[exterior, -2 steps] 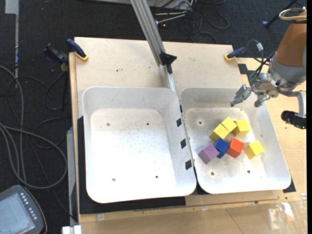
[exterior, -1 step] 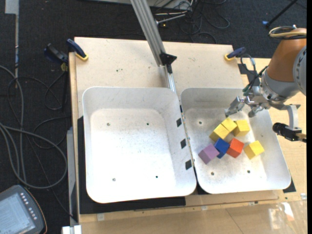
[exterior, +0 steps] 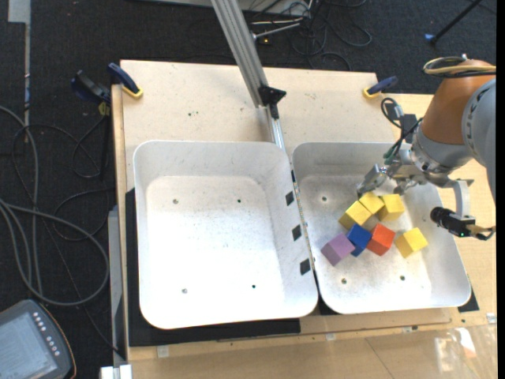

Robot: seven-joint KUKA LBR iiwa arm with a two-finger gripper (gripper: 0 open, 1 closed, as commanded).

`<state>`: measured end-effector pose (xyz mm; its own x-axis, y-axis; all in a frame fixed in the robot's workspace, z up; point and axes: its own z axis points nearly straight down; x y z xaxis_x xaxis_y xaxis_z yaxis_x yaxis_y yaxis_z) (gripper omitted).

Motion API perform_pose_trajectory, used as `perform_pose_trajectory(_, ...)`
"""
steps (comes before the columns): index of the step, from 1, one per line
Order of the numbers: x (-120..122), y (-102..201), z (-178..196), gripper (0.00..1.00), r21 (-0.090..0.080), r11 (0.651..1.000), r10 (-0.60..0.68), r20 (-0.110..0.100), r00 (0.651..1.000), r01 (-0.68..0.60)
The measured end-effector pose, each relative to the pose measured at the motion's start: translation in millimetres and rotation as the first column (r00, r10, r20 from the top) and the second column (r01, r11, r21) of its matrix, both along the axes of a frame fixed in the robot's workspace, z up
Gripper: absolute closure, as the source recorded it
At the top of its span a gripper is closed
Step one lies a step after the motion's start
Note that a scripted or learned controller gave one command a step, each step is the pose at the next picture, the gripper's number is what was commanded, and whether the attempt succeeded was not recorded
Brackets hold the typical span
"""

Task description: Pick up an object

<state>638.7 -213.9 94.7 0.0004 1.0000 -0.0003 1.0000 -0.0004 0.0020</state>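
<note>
Over the right bin (exterior: 442, 290), gripper (exterior: 384, 181), its grasp unclear, nears a diagonally lying yellow block (exterior: 362, 210).

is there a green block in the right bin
No, the blocks in the right bin are yellow, blue, orange-red and purple, with none green.

Bright, even overhead light; soft shadows, sharp.

1. Six small blocks sit clustered in my right bin (exterior: 442, 287).
2. Yellow blocks (exterior: 364, 210), a blue block (exterior: 360, 236), an orange block (exterior: 382, 239) and a purple block (exterior: 338, 249) lie close together.
3. One yellow block (exterior: 411, 242) sits just apart.
</note>
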Motion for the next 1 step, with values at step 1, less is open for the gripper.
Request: perform_pose_trajectory(1, 1.0, -0.3, 12.5, 1.0, -0.002, 1.0, 0.0, 0.004, 1.0, 0.0)
